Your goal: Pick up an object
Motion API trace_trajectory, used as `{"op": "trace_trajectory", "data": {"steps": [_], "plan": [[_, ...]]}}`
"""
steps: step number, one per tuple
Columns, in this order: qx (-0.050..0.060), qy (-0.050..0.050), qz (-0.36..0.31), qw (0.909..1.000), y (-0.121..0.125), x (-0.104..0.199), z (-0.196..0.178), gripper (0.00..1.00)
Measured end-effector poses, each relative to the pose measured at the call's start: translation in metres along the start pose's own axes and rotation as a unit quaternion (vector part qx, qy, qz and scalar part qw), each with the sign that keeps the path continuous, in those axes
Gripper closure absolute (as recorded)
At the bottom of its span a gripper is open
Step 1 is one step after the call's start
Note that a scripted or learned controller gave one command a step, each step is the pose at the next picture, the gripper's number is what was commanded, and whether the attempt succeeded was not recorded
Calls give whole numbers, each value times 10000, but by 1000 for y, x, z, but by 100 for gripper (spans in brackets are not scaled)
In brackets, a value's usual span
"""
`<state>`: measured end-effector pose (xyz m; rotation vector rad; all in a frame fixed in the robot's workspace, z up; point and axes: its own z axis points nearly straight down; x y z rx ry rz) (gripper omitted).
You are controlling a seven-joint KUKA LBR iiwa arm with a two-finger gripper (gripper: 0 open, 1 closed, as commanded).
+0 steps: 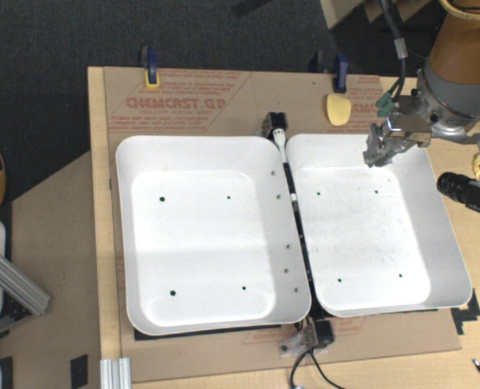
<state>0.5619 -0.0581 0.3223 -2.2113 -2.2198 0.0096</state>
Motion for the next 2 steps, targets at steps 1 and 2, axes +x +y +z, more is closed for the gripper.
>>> {"op": "trace_trajectory", "data": {"steps": [1,2], "plan": [[-20,8,-29,10000,-5,96,36,100],[-80,-23,46,10000,19,35,7,100]]}}
